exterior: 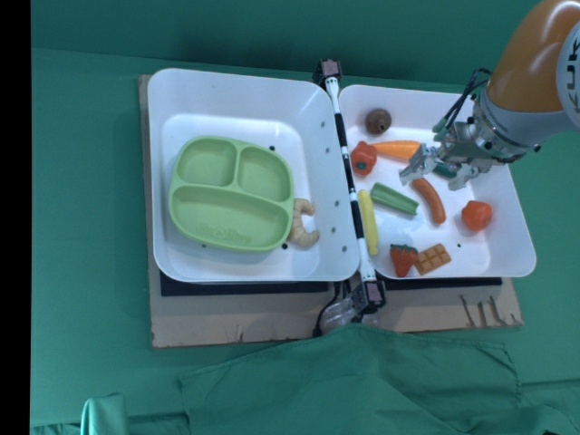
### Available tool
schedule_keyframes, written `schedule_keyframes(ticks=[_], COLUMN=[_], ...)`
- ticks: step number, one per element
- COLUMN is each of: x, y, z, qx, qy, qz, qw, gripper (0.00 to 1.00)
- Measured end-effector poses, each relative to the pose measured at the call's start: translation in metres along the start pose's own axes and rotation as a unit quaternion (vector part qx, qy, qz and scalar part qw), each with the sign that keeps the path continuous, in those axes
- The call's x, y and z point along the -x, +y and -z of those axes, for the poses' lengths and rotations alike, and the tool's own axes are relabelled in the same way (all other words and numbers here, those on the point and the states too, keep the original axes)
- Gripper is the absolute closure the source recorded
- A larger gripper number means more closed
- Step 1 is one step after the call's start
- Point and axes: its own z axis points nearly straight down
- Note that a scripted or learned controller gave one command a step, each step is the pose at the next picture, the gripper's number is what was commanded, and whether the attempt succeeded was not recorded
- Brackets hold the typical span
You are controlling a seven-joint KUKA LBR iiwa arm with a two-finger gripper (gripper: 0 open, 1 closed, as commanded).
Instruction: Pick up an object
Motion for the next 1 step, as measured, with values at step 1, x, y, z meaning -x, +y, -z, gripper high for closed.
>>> schedule_keyframes(ticks=[1], x=[0.0], y=[0.0], z=[0.0], qx=[0.0], qy=[0.0], qz=[0.0], qw=[1.0], gripper=[0.0])
